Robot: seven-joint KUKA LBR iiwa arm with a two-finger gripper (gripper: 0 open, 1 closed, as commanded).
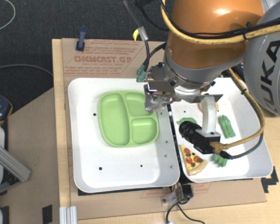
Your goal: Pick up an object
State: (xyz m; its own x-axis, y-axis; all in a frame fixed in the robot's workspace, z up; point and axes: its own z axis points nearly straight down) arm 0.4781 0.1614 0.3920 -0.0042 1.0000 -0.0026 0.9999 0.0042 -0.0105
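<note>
- end effector (151, 101) hangs over the right edge of the green divided plate (126, 119), at the rim between the plate's top-right and bottom-right compartments
- released or clenched: cannot tell, the wrist body hides it; nothing is seen grasped
- arm (210, 27), grey with an orange band, comes in from view-right of the plate and covers the upper part of the right bin (253, 160)
- green divided plate lies flat in the left bin (84, 139), in that bin's upper middle; it has three compartments, one long one on its left and two smaller on its right, all bare
- left bin floor shows a few small dark dots around the plate
- right bin sits just beside the left bin, view-right of the plate, rims touching
- toy pizza slice (194, 160) lies flat in the right bin, lower right of the plate, near the bin's front-left corner, red topping dots facing up
- ridged green toy piece (226, 126) lies in the right bin, well right of the plate, about level with the plate's lower compartment
- small green toy piece (219, 160) is right of the pizza slice, apart from it, farther from the plate
- both bins rest on a brown board (107, 57) printed CHEMCAST, on the worktop, showing above the plate
- blue clip (80, 38) sits on the board's far edge, up and left of the plate
</note>
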